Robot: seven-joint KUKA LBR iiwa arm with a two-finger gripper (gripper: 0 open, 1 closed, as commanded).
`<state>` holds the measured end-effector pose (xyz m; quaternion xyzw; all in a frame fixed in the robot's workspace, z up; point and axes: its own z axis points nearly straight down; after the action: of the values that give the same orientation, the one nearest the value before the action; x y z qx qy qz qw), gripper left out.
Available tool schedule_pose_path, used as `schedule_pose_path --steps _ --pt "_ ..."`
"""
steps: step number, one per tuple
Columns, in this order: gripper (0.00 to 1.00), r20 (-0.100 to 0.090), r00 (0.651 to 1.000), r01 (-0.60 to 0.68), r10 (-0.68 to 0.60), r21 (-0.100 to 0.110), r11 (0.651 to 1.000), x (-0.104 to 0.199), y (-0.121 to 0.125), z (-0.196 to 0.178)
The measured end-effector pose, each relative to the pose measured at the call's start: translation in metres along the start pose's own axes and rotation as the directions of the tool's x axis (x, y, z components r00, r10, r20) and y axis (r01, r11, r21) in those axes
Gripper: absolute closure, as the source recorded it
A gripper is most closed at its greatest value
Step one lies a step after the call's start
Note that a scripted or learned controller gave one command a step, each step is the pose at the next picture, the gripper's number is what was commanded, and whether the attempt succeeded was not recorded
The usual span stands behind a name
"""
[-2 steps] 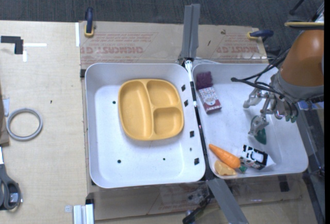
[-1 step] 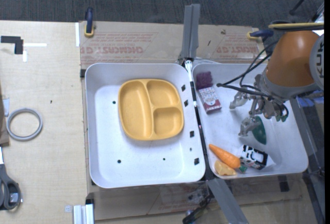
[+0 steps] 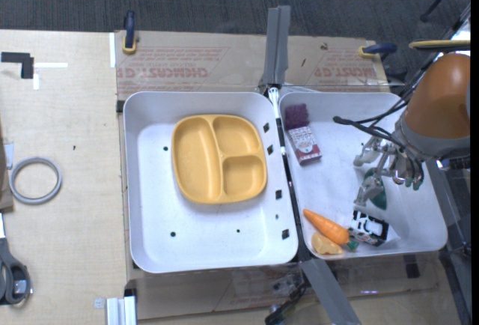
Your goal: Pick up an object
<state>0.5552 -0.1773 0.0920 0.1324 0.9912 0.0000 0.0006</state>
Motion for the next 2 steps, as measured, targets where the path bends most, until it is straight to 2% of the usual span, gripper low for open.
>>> schedule_pose_path --steps 1,2 --pt "0.00 -0.001 0.771 -0.637 0.637 0.001 0.771 0.059 0.017 -0.005" --pt "0.00 0.001 0.838 -0.546 0.546 0.001 0.838 -0.005 0.041 0.000"
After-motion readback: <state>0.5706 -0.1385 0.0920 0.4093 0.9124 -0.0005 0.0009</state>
